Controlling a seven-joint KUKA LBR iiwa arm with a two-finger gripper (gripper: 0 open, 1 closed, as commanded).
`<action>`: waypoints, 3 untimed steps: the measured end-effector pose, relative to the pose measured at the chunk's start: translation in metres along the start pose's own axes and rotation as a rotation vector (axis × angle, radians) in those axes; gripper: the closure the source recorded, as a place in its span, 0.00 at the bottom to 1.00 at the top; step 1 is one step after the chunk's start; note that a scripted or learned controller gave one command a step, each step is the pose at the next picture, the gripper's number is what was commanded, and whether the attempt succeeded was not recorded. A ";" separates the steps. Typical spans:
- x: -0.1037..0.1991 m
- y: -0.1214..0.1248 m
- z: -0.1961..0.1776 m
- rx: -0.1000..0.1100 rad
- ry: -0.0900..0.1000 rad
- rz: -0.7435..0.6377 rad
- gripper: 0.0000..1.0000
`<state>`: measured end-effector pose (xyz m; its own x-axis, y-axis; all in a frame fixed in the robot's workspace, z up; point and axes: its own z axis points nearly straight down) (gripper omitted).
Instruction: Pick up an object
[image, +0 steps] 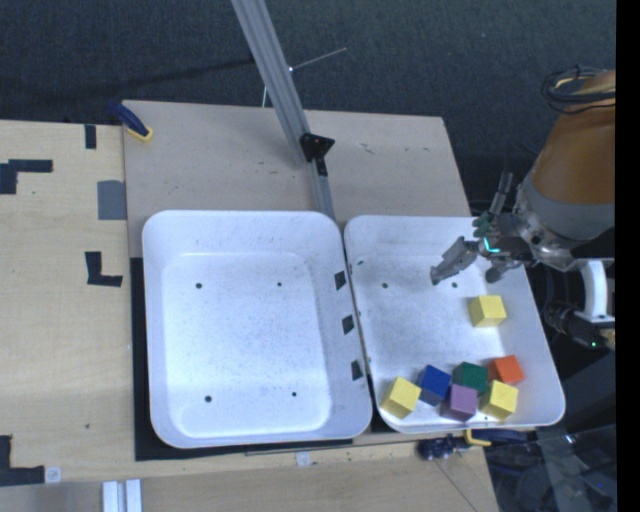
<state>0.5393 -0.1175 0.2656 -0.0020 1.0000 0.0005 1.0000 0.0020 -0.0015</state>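
No writing legible. Gripper (462, 262) over right bin (400, 250), fingers' state unclear. Yellow block (487, 310) lies apart below it, slightly skewed to bin walls; other blocks (455, 390) cluster near front wall.

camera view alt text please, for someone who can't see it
A grey arm's pincer hangs over the right bin, above a lone yellow cube. Six more cubes, yellow, blue, green, purple, orange and yellow, cluster at that bin's near edge; the left bin sits beside it.
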 end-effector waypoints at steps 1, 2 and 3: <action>0.002 0.001 0.064 0.007 0.000 0.001 0.00; 0.011 -0.004 0.113 0.006 0.000 0.001 0.00; 0.014 -0.004 0.176 0.001 -0.002 0.001 0.00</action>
<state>0.5347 -0.1039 0.0898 -0.0010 1.0000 -0.0015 1.0000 0.0010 -0.0023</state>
